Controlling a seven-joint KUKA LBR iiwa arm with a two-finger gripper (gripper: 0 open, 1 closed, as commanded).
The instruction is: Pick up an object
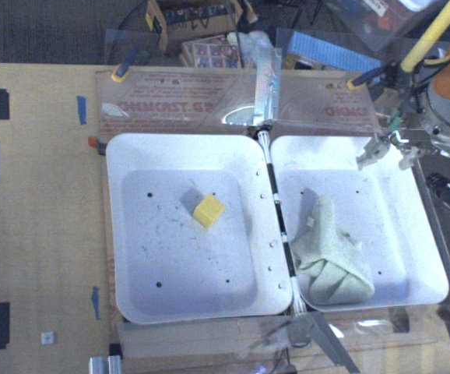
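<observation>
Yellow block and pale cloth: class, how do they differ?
The yellow block is small, bright and boxy; the pale cloth is larger, greenish-white and crumpled. The block sits mid-floor in the left bin; the cloth lies against the right bin's near-left corner. Both rest untouched.

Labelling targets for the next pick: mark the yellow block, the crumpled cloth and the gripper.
yellow block [209, 210]: camera view, on its top face.
crumpled cloth [332, 258]: camera view, on its bunched middle.
gripper [386, 151]: camera view, midway between its fingertips.
</observation>
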